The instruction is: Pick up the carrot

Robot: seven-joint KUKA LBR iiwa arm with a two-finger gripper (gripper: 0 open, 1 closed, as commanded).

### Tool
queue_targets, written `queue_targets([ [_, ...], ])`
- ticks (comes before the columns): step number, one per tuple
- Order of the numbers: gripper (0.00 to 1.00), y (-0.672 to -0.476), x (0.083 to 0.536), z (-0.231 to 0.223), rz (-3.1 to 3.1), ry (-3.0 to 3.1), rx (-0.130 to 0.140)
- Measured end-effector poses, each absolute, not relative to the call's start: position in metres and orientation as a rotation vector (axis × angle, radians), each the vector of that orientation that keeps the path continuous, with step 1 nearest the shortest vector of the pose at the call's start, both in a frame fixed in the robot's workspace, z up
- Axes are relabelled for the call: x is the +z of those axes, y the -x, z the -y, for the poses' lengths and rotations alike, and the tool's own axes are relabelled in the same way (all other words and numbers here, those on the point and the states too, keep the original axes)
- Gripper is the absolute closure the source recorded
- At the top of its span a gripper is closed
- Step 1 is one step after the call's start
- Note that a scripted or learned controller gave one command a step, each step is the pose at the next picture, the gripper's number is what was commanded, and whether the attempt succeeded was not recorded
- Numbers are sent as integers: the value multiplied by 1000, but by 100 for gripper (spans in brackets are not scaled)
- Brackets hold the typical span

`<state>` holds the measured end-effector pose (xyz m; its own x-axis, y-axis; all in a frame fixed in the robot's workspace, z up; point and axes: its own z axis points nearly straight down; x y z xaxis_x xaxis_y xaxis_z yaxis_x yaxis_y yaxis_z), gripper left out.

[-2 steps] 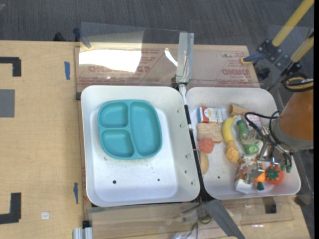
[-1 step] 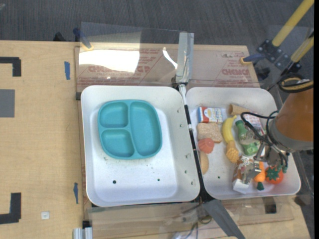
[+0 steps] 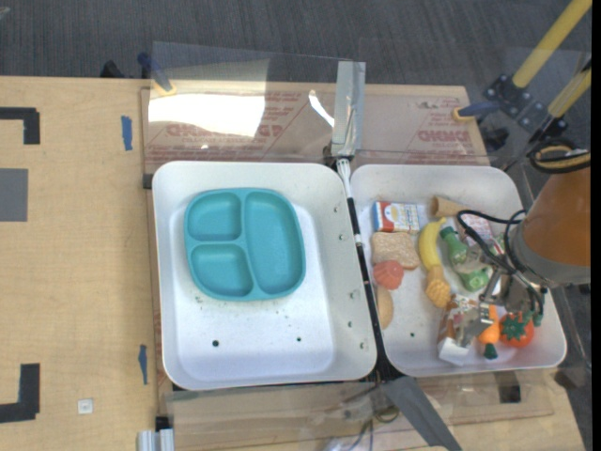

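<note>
A: The gripper (image 3: 490,301) is down in the right bin (image 3: 540,355), low among the clutter at that bin's near right corner. Cables and dark metal crowd the spot, so I cannot tell how wide it is or whether it has hold of anything.

B: And the carrot?

A: The carrot (image 3: 489,335) is a small orange piece with a green tip, lying just below the gripper, close to the bin's front wall. It looks to be touching or nearly touching the tool, but I would not call it held.

B: What sits around the carrot?

A: Just right of it is a tomato (image 3: 516,330) with a green top. Left of it lies a packet (image 3: 454,329) with a white end. Further up from the carrot are a green bottle (image 3: 460,252) and a banana (image 3: 429,244), then a milk carton (image 3: 396,217) near the back wall.

B: Why would the arm come in so low there?

A: I judge the carrot is wedged in a tight heap, so the tool must drop nearly straight down to avoid shoving its neighbours.

B: And the other side?

A: Well away from the carrot, the left bin (image 3: 178,346) holds a teal divided plate (image 3: 246,243).
</note>
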<state>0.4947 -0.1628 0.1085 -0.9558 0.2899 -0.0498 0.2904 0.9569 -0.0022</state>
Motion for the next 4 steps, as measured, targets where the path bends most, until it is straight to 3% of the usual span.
queue_targets([
  [1, 0, -495, 107, 170, -3059, -512, 4],
  [4, 0, -495, 107, 173, -3065, -481, 10],
])
